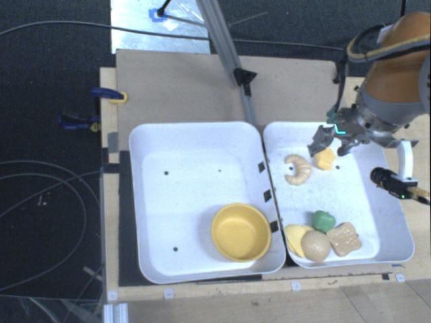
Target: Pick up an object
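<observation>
My gripper (333, 145) hangs over the back of the right bin (384, 214), fingers spread open. Directly below and between its fingertips lies a small yellow-orange piece (325, 159), resting on the bin floor. Just left of it is a tan croissant (298, 168). At the bin's front sit a green pepper (324, 220), a slice of toast (344, 239), a pale round potato-like piece (315, 245) and a yellow piece (294, 235).
The left bin (182, 180) holds a yellow bowl (241, 231) at its front right. A grey pole (222, 32) slants across the bench behind the bins. A black and white fixture (394, 180) juts in at the right bin's right side.
</observation>
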`<action>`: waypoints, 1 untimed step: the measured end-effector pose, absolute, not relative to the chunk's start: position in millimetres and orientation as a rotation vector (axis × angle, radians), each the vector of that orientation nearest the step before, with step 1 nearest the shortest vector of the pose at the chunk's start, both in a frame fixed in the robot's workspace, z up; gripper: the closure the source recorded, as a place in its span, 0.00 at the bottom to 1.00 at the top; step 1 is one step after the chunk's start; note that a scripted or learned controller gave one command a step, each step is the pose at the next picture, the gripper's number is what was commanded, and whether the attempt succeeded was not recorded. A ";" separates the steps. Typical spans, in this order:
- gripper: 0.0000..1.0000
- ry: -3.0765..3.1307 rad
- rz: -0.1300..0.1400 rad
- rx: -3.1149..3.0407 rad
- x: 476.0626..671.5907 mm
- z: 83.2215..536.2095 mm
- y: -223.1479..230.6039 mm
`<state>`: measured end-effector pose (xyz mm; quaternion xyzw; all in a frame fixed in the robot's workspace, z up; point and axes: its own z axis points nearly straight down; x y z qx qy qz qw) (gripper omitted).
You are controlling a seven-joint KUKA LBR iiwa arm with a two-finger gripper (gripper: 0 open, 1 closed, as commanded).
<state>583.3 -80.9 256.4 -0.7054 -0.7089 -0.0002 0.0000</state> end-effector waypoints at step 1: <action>0.00 -2.228 -0.002 -2.217 583.6 257.2 -80.9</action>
